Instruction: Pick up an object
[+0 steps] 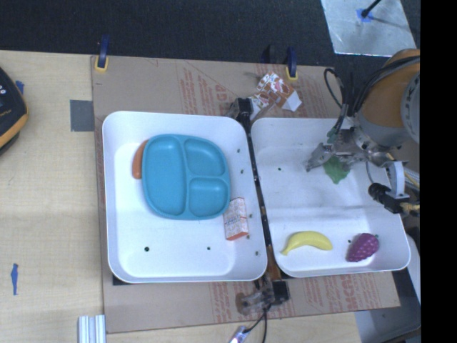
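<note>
Down low over the far part of the right-hand shallow white bin (285,131): grey two-finger gripper (330,160), reaching in from the right below the orange-banded wrist. Directly at its tip, a small leafy-green lump of an object (337,170), lying on the bin floor, touching or very nearly touching the metal. Cannot tell how wide the jaws stand, nor whether anything sits gripped between them; too dark and tangled there.

Nearer the front wall of the same bin, a yellow plastic banana (307,242), lying flat, and to its right, apart from it, a purple bunch of toy grapes (363,247). Both well apart from the gripper.

Over in the left-hand shallow white bin (118,191), a blue three-compartment plastic plate (186,176), with an orange rounded object (136,161) peeking from beneath its left edge. Touching the plate's near right corner, a small red-and-white printed packet (236,219).

Beneath both bins, a brown cardboard sheet (178,84); on it, just beyond the seam between the bins, a crumpled red-and-white wrapper (275,91).
</note>
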`<state>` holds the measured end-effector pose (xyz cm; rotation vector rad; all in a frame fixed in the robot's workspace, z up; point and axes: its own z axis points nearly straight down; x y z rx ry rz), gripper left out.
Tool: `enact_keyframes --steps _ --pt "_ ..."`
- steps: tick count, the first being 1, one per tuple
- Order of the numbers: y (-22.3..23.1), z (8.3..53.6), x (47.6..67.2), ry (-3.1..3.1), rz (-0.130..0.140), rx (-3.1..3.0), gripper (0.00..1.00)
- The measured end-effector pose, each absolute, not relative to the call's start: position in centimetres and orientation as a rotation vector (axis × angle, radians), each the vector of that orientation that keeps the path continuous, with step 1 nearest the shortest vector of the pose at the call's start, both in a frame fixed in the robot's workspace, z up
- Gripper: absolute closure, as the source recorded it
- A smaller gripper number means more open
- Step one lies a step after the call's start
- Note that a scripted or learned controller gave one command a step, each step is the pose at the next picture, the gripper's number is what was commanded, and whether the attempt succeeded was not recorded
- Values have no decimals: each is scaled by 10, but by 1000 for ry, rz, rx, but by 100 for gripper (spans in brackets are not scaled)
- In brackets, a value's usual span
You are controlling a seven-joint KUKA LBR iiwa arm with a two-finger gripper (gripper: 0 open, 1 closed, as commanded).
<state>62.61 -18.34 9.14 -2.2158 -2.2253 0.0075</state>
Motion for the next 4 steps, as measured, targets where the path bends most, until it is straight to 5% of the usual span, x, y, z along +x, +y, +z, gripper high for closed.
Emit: enact_keyframes --steps 1,2,3,4 --pt "-212 162 657 -2224 1 -2218 0" --pt "-211 121 632 -2226 6 -2214 0" --pt "-211 96 628 -2226 7 -2213 0" --pt "-212 107 629 -2228 8 -2211 100"
